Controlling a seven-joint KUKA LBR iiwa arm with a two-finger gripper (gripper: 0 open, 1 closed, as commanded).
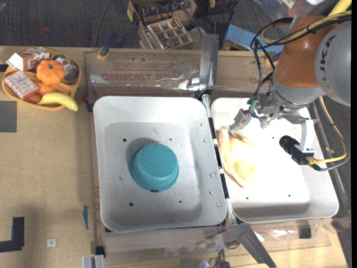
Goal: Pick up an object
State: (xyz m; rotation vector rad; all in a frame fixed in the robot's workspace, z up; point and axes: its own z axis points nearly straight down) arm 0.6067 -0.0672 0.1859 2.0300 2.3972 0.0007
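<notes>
A tan, crumpled cloth-like object (pixel 239 161) lies along the left wall of the right bin (pixel 290 200). Its upper tip reaches toward my gripper (pixel 239 121), which hangs low over the bin's back-left corner, right at that tip. Whether the two touch is unclear. A teal bowl (pixel 155 166) rests upside down in the middle of the left bin (pixel 111 113), well away from the gripper. The grey arm with its orange band (pixel 298 49) comes in from the upper right.
A black cable fitting (pixel 294 148) on the arm hangs over the right bin's right half. Behind the bins runs a cardboard wall (pixel 145 74). A basket of toy fruit (pixel 42 81) sits at the bench's far left.
</notes>
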